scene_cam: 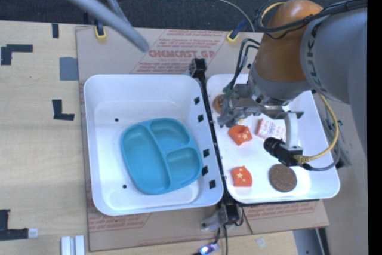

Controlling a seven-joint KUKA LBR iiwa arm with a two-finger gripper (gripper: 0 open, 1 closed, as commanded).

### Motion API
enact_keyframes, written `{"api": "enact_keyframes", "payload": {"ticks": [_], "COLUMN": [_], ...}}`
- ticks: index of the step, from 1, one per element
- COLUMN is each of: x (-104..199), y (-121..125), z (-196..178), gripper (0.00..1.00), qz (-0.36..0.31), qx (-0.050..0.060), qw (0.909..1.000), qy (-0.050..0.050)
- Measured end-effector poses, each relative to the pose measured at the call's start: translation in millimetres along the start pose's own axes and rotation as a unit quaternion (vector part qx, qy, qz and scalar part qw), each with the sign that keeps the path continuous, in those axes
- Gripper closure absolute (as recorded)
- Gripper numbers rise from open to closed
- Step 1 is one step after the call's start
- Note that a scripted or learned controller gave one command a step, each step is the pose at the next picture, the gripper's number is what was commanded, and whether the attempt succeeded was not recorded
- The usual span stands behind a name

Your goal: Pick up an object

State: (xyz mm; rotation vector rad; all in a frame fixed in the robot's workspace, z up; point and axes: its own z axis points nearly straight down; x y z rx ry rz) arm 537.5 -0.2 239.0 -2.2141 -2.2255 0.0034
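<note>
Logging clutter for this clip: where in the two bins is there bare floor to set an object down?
Left bin: bare white floor above the blue divided plate and along its left wall. Right bin: crowded, with two orange-red blocks, a red-and-white packet and a brown disc under the gripper; a small bare strip lies by its right wall.

A single fixed camera is looking down at a slant from above the wooden bench (36, 128), standing back far enough to be taking in both shallow white plastic bins, left (98, 98) and right (319, 188), side by side. The grey arm with its orange band (292, 39) is reaching in from the right, looming large in the frame.
</note>
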Motion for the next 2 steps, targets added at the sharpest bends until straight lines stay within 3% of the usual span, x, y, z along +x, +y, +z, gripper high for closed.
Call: {"api": "enact_keyframes", "payload": {"ticks": [2], "x": [97.2], "y": [10.4], "z": [8.2], "gripper": [1.0], "qz": [0.0], "qx": [0.0], "qw": [1.0], "qy": [0.0]}}
